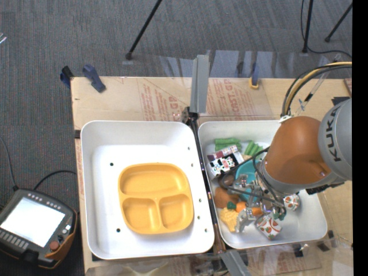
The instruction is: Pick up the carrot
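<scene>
1. Down in the right bin (pixel 313 226), the gripper (pixel 248 207) sits among cluttered toys; whether its jaws are spread or pinching anything, I cannot tell.
2. An orange piece, seemingly the carrot (pixel 238 206), lies right at the gripper.
3. Left bin (pixel 98 154) holds a yellow divided plate (pixel 155 197).
4. Both bins rest on a cardboard-covered bench (pixel 132 99) over grey carpet (pixel 86 27); a tablet-like pendant (pixel 34 226) lies on the floor.

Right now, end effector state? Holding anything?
End effector: down among the toys in the right white bin; open, closed or holding cannot be told.
</scene>
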Robot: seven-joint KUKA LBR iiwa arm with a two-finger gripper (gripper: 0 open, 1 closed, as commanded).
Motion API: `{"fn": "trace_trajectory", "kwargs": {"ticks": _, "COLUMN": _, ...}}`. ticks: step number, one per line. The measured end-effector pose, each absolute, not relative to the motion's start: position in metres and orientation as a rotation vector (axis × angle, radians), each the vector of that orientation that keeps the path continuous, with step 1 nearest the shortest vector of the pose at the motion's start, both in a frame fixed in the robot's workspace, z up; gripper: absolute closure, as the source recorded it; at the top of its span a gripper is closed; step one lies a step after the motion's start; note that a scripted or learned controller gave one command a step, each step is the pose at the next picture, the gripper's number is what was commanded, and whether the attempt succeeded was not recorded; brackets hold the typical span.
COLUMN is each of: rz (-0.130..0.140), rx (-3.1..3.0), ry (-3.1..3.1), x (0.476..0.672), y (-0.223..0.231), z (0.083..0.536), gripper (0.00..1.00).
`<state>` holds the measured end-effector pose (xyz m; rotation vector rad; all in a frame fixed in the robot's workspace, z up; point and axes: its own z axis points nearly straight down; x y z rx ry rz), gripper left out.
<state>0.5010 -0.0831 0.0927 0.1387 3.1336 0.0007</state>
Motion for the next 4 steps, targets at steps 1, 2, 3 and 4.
{"fn": "trace_trajectory", "kwargs": {"ticks": 1, "rz": 0.001, "rx": 0.141, "ry": 3.141, "x": 0.475, "y": -0.089, "z": 0.087, "gripper": 0.00}}
{"fn": "trace_trajectory", "kwargs": {"ticks": 2, "rz": 0.003, "rx": 0.338, "ry": 3.127, "x": 0.476, "y": -0.080, "z": 0.087, "gripper": 0.00}}
{"fn": "trace_trajectory", "kwargs": {"ticks": 3, "rz": 0.002, "rx": -0.046, "ry": 3.142, "x": 0.494, "y": -0.078, "z": 0.087, "gripper": 0.00}}
{"fn": "trace_trajectory", "kwargs": {"ticks": 4, "rz": 0.005, "rx": -0.051, "ry": 3.142, "x": 0.495, "y": -0.077, "z": 0.096, "gripper": 1.00}}
